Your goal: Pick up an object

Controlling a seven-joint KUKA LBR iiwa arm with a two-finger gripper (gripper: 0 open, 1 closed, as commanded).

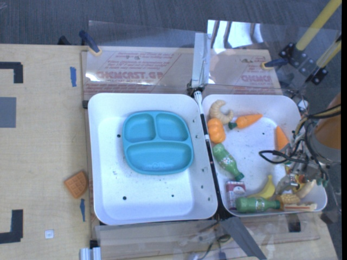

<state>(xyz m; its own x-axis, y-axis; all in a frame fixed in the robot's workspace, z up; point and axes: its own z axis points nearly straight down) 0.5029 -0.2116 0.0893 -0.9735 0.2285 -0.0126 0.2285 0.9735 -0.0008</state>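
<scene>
My gripper [293,181] hangs low over the near right corner of the right bin [255,145], amid dark cables. It is right above a yellow banana [267,187] and a pale yellow piece [293,198]. A green bottle [257,203] lies along the bin's front wall beside a small red and white box [235,189]. Farther back lie another green bottle [227,163], a small orange fruit [216,130], a carrot [247,121], a ginger root [219,110] and an orange wedge [281,138]. I see nothing lifted off the bin floor.
The left bin [108,188] holds a blue divided plate [157,142]. A brown waffle-like piece [76,183] lies on the wooden bench to the left of the bins. Clear plastic panels stand behind both bins. Yellow rods and clamps [303,58] stand at the back right.
</scene>
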